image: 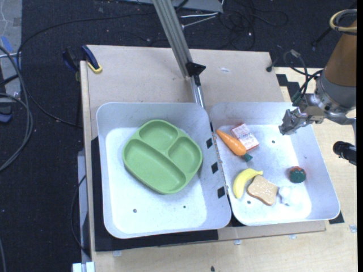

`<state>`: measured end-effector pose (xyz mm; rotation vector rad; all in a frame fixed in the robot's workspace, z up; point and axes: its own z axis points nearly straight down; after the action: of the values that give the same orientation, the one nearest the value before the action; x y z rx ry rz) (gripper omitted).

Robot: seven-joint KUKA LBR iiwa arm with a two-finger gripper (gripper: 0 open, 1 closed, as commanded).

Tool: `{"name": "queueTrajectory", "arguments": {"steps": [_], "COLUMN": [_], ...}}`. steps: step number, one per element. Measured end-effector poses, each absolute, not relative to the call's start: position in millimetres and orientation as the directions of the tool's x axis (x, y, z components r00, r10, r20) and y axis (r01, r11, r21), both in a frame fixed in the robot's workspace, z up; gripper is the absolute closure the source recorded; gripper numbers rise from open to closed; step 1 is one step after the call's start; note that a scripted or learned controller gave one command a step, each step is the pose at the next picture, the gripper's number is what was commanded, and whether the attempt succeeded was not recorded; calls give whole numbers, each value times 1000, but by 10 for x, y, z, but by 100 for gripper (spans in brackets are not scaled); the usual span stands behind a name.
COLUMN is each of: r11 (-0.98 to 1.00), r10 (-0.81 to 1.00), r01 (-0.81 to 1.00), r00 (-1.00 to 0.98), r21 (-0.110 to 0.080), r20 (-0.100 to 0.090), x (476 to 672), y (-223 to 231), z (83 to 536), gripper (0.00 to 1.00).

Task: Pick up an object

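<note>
The right bin [317, 169] holds an orange carrot [231, 142], a small pink-and-white packet [245, 136], a yellow banana [245, 181], a slice of toast [262, 191], a red and green strawberry-like piece [297, 174] and a small white object [285, 195]. My gripper [288, 123] hangs over the bin's upper right part, well to the right of the packet and above the strawberry piece. Nothing shows between its fingers.
The left bin [113, 208] carries a green divided plate [163, 155]. A slanted metal pole [173, 27] runs from the top down to the seam between the bins. The grey arm with its orange band [343, 67] enters from the right edge.
</note>
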<state>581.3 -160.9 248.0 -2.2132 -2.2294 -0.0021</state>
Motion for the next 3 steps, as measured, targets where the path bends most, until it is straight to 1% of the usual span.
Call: {"name": "queueTrajectory", "arguments": {"steps": [1,2,3], "r11": [7,8,8], "r10": [1000,1000,1000], "r01": [1000,1000,1000], "r00": [-7,-8,-8], "r21": [1,0,1], "r20": [1,2,1], "x": [5856,5895,5910], "y": [-1168,-538,-22], "z": [2495,2521,2575], "gripper": [100,100,100]}}
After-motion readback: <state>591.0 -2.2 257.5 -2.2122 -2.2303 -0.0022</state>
